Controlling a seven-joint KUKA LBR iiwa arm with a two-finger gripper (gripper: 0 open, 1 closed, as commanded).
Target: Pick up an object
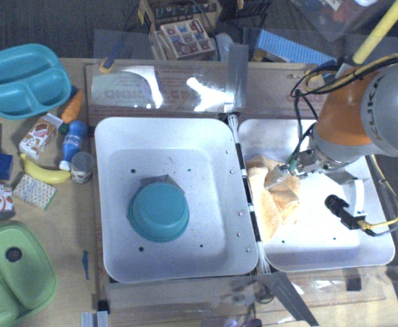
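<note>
One pale tan, crumpled cloth-like object (275, 195), lying in right bin (379, 251) directly below and left of gripper (289, 169), touching or just beside it; gripper state: cannot tell.

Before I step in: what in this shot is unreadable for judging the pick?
- Gripper: finger state, too small and glare-washed in the camera view.
- Tan object in the right bin: its identity, blurred.
- Teal bowl in the left bin: whatever lies under it.
</note>
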